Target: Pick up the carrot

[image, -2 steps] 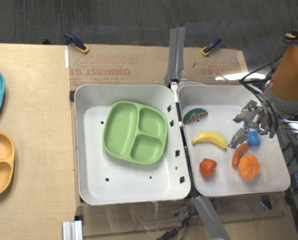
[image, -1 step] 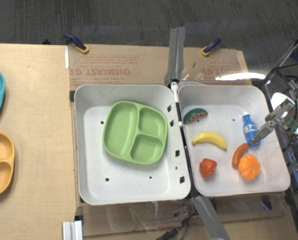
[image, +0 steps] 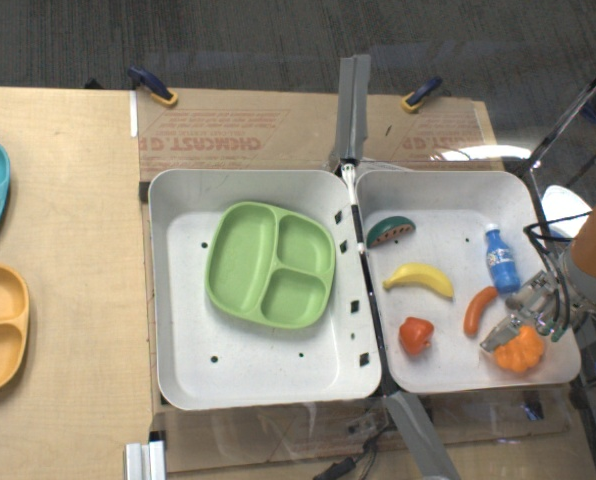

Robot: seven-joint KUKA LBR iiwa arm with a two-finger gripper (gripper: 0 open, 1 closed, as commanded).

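Low at the frame's right edge, the gripper (image: 508, 336) touches the carrot (image: 519, 351); its grip state I cannot tell.

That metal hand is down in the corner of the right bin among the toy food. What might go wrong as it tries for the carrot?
1. The hand sits right beside the orange fruit, so it may close on that, not the carrot.
2. The carrot lies close to the blue bottle; a sideways approach might knock the bottle.
3. The hand works near the right bin's corner, so it might bump the wall.
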